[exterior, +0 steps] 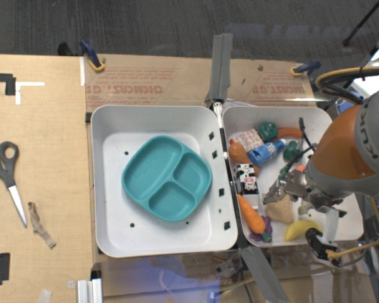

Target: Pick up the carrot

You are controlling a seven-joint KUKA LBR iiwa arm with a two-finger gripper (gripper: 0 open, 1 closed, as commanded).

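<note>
An orange carrot (pixel 250 214) lies along the left wall of the right bin (pixel 316 113), near its front, pointing towards the back. A second orange, carrot-like piece with a green top (pixel 284 132) lies at the back of that bin. My gripper (pixel 283 189) hangs low over the middle of the right bin, just right of the front carrot and above a beige lump (pixel 280 211). Nothing shows in its grasp. The grey and orange arm covers the bin's right side.
The right bin also holds a blue bottle (pixel 266 151), a black-and-white block (pixel 245 178), a yellow banana (pixel 300 229), a purple piece (pixel 263 236) and a green item (pixel 292 149). A teal divided plate (pixel 167 178) sits in the left bin (pixel 107 188). Scissors (pixel 6 175) lie at far left.
</note>
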